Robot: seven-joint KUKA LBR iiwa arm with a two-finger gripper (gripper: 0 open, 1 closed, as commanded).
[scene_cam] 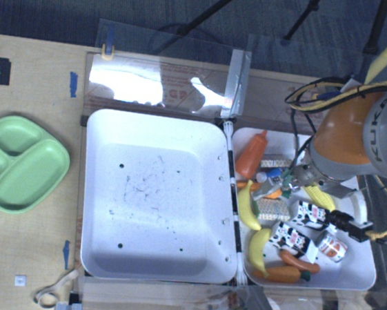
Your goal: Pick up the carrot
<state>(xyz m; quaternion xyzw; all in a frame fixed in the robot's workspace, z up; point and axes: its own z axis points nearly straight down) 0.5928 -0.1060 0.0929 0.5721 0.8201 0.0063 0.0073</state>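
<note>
1. nearest to me, along the near edge of the right bin (367, 278), lies an orange-brown sausage-like piece (283, 273). a banana (258, 248) curves up from it on the left, and black-and-white cartons (293, 240) sit just beyond.
2. a little farther in, about the middle of that bin, the claw (289, 182) hangs low over a jumble of small packets, with the grey and orange arm (345, 133) behind it to the right. from here i cannot tell whether the claw is open or closed, nor whether it touches the packets. nothing can be seen gripped in it.
3. farther still, in the far left corner of the right bin, is the carrot (250, 156). it lies lengthwise against the wall shared with the left bin (156, 181), its near end meeting a second banana (246, 209). it sits just left of the claw and apart from it.
4. my guess is that the carrot is a light toy, stiff and smooth, so likely to slip or roll if pinched near its narrow far tip. the thick middle looks the best hold, taken across its width, though the wall crowds its left side.
5. off to the left on the surface (35, 84) a green divided plate (19, 163) sits well apart.
</note>
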